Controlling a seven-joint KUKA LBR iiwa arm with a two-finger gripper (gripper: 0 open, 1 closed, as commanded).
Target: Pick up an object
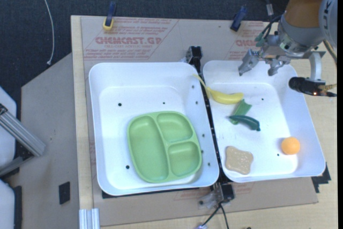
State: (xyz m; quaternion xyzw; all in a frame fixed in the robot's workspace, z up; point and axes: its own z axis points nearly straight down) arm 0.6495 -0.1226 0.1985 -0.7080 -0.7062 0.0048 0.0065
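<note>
Your gripper hangs over the far rim of the right bin, its two fingers spread apart with nothing between them, so nothing is picked yet. Take the banana as your landmark: it is the nearest candidate, lying on the bin floor toward you and a little left of the gripper, hard against the bin's left wall. Its long axis runs roughly left to right with a slight curve, and the thin stem end climbs up the wall toward the divide between the bins. You would want the fingers to close across that axis, which I judge means coming down on its thicker right half, away from the wall. Just nearer than the banana lies a green pepper-like toy, though the view is too coarse to be sure what it is; it sits close to the banana but apart from it. Nearer again is a tan bread-slice toy, and well to the right of that an orange ball, which will likely roll if nudged. The floor is smooth white plastic and slick-looking. The left bin holds a green divided plate, well left of the banana and out of your way.
</note>
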